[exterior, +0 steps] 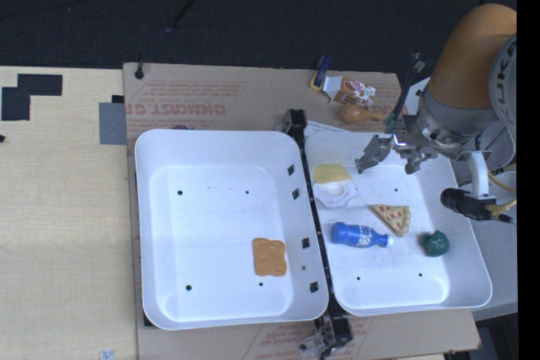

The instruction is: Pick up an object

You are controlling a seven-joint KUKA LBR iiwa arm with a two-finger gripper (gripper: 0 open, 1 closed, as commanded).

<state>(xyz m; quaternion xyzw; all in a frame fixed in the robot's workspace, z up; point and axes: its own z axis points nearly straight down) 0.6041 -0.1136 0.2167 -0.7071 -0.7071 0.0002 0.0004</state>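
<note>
The gripper (391, 156) is hanging over the upper part of the right bin (460, 287), its two dark fingers spread apart with nothing between them; one fingertip is pointing down to the left at about the height of the yellow-and-white object, the other is sitting nearer the wrist on the right. Above it the grey arm with its orange band (471, 55) is reaching in from the right edge. The nearest objects are lying below and to the left of the open fingers: a yellow-and-white rounded piece (332, 184) is sitting just beside the divider between the bins, close to the left fingertip but apart from it. Lower down, a pizza-slice toy (392, 218) is lying almost straight beneath the gripper, and a blue bottle (359, 235) is lying on its side just to the left of the slice, its white cap pointing right. A dark green ball-like object (435, 244) is resting to the right of the slice, near the bin's right wall. Further out, the left bin (160, 181) is holding a flat orange piece (269, 256) in its lower right part, well apart from the gripper. Behind the right bin, on the cardboard (211, 101), a small packaged item (356, 101) is lying near the bin's back rim.
</note>
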